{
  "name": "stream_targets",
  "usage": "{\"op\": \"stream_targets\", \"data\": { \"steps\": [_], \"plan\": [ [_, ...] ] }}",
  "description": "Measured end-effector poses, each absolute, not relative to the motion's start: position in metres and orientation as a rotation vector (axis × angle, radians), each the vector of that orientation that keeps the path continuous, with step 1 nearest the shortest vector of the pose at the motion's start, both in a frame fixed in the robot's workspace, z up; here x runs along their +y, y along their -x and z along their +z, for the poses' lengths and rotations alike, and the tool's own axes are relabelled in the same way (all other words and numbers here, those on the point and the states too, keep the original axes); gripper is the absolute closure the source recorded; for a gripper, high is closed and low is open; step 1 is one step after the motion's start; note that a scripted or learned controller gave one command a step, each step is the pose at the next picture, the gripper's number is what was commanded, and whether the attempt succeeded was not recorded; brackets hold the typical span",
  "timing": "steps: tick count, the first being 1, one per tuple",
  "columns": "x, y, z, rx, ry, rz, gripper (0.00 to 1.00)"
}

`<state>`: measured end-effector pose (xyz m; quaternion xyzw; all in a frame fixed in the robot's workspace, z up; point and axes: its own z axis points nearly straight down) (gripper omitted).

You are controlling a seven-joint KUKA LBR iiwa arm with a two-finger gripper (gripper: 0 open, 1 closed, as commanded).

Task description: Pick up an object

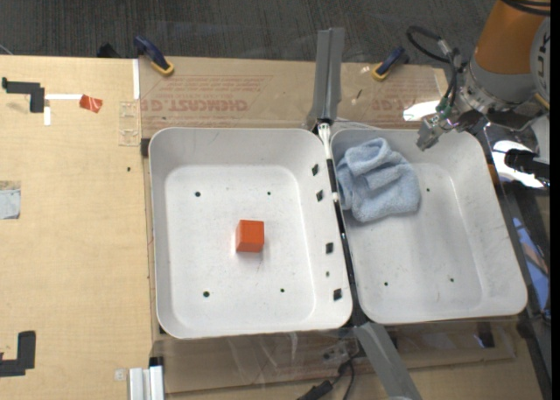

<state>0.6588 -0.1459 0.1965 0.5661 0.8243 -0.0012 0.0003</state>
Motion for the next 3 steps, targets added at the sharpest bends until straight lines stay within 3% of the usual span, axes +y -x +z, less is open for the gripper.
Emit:
{"op": "stream_targets", "data": {
  "steps": [2,3],
  "plan": [
    [-0.129,-0.659,0.191,2.661,-1.666,-0.003,1.00],
    [-0.151,-0.660,0.191,2.754,-1.503,-0.001,1.00]
  ]
}}
